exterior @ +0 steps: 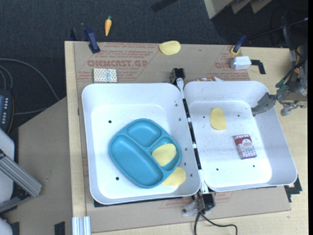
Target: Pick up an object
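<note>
The pincer (264, 103) hangs over the right rim of the right bin (274, 173), near the worktop's (127, 62) right edge; whether it is wide or narrow cannot be told, and nothing shows between its tips. In that bin lie a yellow oval piece (218, 118) and a small red packet (245, 146). The left bin (98, 111) holds a blue divided plate (139, 153) carrying a yellow piece (164, 153); another yellow piece (175, 177) lies against the plate's near edge.

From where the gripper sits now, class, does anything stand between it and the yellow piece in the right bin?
Nothing visible does. The gripper sits at the right bin's upper right edge, and only bare white floor separates it from the yellow piece. The red packet lies off that path.
</note>
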`<state>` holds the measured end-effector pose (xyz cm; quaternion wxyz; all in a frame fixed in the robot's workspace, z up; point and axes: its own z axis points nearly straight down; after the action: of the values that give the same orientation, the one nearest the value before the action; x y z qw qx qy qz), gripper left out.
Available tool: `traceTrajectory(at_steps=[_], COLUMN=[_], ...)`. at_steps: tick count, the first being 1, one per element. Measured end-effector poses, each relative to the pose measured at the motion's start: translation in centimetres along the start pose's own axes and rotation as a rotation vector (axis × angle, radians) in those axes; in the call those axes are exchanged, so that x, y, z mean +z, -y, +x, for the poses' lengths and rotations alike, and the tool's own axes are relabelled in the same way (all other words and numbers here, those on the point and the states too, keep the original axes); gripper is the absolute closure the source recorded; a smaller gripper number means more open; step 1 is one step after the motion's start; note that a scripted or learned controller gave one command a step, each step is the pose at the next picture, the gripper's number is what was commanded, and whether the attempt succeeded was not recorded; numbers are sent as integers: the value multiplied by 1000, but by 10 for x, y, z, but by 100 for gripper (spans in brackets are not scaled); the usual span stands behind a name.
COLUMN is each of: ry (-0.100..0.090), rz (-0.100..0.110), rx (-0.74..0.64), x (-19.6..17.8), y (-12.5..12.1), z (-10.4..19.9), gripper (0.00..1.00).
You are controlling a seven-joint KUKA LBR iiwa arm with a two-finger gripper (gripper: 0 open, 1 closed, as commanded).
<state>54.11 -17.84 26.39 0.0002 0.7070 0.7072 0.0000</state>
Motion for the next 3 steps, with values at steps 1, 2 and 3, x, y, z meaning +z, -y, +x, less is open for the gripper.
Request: traceTrajectory(at_steps=[1,2,3], ry=[-1,-1,0], rz=[2,1,-2], rx=[0,1,1], x=[94,180,169], y=[-2,0,-1], z=[15,9,9], gripper=[0,0,100])
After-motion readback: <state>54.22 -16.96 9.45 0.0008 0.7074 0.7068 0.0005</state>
